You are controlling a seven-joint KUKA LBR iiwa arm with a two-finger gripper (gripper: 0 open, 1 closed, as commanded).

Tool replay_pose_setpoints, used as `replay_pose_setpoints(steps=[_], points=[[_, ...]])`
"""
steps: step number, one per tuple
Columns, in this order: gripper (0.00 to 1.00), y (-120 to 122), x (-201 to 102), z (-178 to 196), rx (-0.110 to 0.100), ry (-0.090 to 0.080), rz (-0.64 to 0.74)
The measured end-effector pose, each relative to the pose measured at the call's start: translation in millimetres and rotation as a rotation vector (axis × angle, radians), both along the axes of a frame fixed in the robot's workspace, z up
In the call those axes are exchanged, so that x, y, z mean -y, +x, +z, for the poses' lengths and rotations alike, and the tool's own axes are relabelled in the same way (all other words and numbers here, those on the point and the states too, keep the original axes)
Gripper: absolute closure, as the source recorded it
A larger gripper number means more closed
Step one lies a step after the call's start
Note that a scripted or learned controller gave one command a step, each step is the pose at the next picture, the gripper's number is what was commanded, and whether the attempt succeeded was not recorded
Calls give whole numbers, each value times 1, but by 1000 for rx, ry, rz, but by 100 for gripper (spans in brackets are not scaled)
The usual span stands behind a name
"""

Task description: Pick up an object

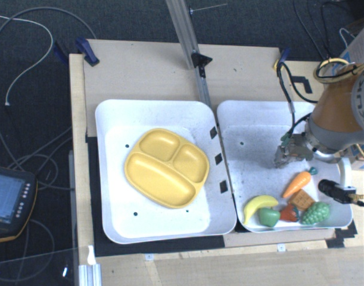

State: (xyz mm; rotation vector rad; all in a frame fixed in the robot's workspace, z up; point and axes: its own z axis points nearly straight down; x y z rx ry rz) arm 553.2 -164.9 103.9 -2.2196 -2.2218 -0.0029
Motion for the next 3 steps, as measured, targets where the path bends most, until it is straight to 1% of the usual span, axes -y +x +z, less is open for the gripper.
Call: replay_pose_setpoints(steps=[1,2,3], points=[[100,6,-9,59,7,-4,1],[100,16,-6,106,7,-4,1],[100,19,-6,172,9,-5,1]])
